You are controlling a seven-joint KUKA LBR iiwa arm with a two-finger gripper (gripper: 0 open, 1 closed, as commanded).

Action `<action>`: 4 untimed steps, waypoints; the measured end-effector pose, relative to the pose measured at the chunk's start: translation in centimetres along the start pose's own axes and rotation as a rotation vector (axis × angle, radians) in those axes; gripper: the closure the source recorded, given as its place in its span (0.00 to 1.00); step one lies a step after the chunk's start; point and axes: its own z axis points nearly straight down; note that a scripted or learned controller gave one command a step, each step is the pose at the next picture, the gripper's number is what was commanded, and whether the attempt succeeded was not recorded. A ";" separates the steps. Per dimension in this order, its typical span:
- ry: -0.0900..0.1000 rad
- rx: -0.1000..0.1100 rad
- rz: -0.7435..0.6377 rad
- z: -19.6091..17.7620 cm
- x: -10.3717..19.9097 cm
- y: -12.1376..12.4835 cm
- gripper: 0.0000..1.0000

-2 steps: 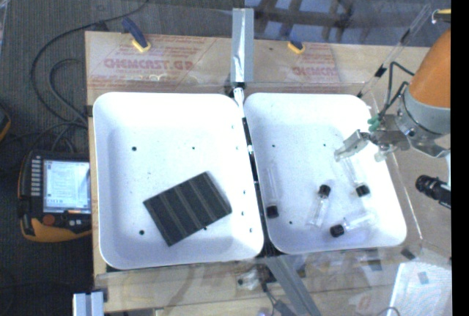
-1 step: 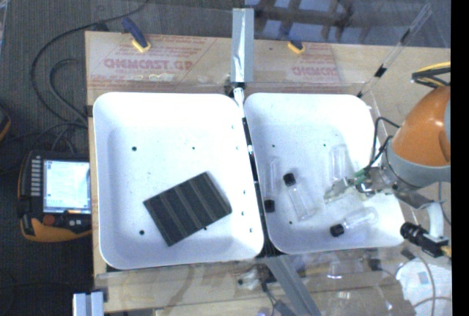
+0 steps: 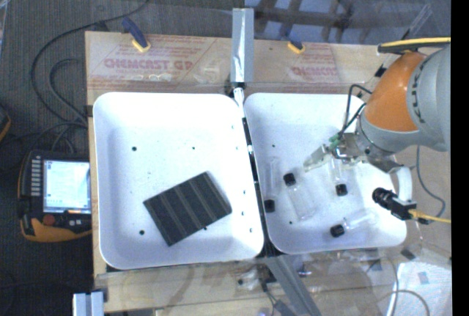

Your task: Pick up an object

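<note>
- While the arm (image 3: 410, 105) is reaching in from the right, its orange band is hanging over the right bin's (image 3: 293, 111) far edge, well away from the seam (image 3: 249, 160) where the two bins are meeting.
- The gripper (image 3: 338, 150) is hovering low inside the right bin, well right of the seam. From where I am standing I cannot tell whether it is released or clenched, and nothing is showing plainly in its grasp.
- A clear vial (image 3: 315, 158) is lying tilted just on the seam side of the gripper, touching it or nearly so; I cannot tell which.
- A capped vial (image 3: 339, 181) is lying just below the gripper, with its black cap pointing toward the front rim.
- Two more vials are lying near the seam, one (image 3: 284, 175) just right of it and the other (image 3: 299, 203) a little lower, and their bodies are hard to make out against the white.
- A last vial (image 3: 352, 223) is resting far from the seam, near the front right corner.
- A dark ribbed block (image 3: 187, 207) is lying flat and askew in the left bin (image 3: 146, 116), left of the seam and near it, toward the front.
</note>
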 end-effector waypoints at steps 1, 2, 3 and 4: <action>0.005 -0.003 -0.009 -0.2 -2.8 -3.7 0.00; 0.017 0.003 -0.081 -0.2 -3.4 0.8 0.00; 0.006 -0.001 -0.082 -1.0 -3.7 0.8 1.00; 0.004 0.018 0.048 -15.0 0.5 -1.5 1.00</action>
